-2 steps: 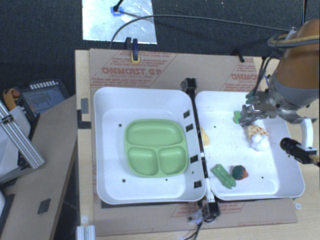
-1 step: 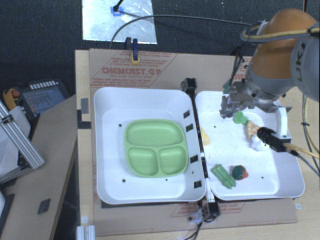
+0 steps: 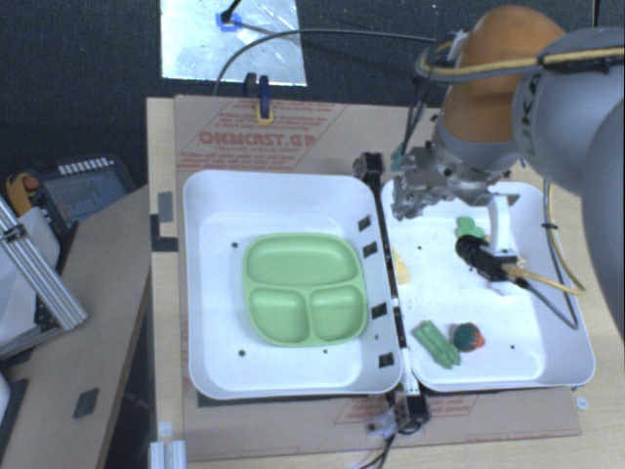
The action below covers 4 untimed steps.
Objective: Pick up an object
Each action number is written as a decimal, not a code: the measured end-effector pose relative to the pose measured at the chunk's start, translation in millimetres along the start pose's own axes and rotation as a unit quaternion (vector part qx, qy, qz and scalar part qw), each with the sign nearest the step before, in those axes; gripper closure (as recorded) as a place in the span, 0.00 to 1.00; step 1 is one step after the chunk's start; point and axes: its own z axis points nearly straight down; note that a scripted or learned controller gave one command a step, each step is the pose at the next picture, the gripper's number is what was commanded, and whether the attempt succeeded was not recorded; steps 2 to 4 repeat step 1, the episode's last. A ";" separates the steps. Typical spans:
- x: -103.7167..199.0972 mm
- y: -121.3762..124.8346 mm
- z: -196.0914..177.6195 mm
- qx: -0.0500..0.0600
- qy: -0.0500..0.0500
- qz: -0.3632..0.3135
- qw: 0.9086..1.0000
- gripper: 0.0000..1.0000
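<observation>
My gripper [image 3: 408, 203] hangs over the far left part of the right bin [image 3: 557, 360], close to the divider between the bins. A small green object [image 3: 469, 228] lies just right of the gripper, partly hidden by the wrist. A pale yellow object [image 3: 399, 267] rests against the bin's left wall, below the gripper. Near the front of this bin lie a long green object [image 3: 435, 344] and, beside it, a small red object with a green top [image 3: 468, 336]. I see nothing held by the gripper.
The left bin [image 3: 210, 262] holds a light green divided plate [image 3: 303, 289]. A blue and yellow clamp [image 3: 263, 99] stands at the bench's far edge. A pendant controller [image 3: 83, 193] lies on the left table.
</observation>
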 end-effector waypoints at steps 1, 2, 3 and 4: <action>48.0 12.2 18.2 0.001 0.000 0.000 1.000 1.00; 48.0 12.2 18.2 0.001 0.000 0.000 1.000 1.00; 48.0 12.2 18.2 0.001 0.000 0.000 1.000 1.00; 48.0 12.2 18.2 0.001 0.000 0.000 1.000 1.00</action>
